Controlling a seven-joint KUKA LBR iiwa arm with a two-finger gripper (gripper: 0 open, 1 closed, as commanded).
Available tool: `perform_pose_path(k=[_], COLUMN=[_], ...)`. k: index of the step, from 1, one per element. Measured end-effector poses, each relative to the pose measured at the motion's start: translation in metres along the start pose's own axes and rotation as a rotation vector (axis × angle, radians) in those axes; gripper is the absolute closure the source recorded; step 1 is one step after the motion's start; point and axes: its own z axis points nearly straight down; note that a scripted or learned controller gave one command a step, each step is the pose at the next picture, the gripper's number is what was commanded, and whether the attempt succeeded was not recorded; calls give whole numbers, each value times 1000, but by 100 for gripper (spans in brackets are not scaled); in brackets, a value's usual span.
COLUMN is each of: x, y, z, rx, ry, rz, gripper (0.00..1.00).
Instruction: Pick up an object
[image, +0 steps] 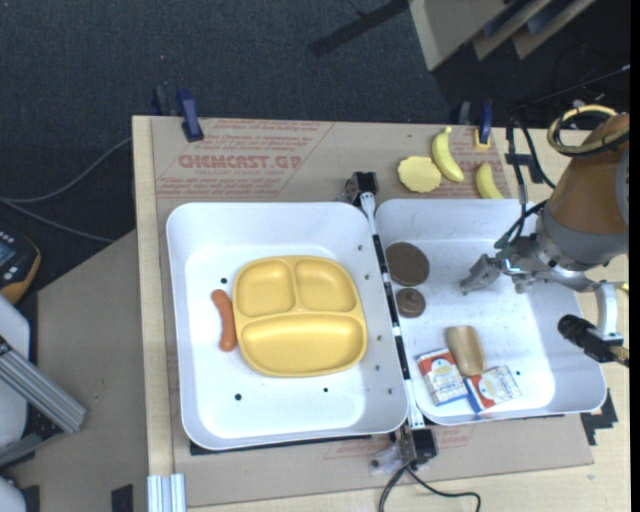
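My gripper (495, 282) hangs over the back half of the right bin (570, 395), open, with nothing between its fingers. To its left in that bin lie a large brown disc (407, 264) and a smaller brown disc (410, 302). Nearer the front lie a tan bread-like piece (465, 349), a red and white packet (441, 378) and a blue-edged packet (495, 386). The left bin (195, 240) holds a yellow divided plate (298, 315), and an orange sausage (225, 320) lies just left of it.
Behind the right bin, on the bench, lie a yellow lumpy piece (420, 173) and two small bananas (448, 156) (487, 181). The ridge where the two bins meet (388, 310) runs between them. The arm's orange band (592, 195) rises at the right.
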Motion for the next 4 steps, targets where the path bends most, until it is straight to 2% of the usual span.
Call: perform_pose_path(k=[1, 2, 3, 4], x=[38, 36, 95, 91], y=[-44, -41, 13, 9], z=[49, 36, -60, -54], rx=[16, 8, -4, 9], ry=[9, 5, 5, 5], rz=[-1, 0, -9, -1], gripper=[0, 100, 100, 0])
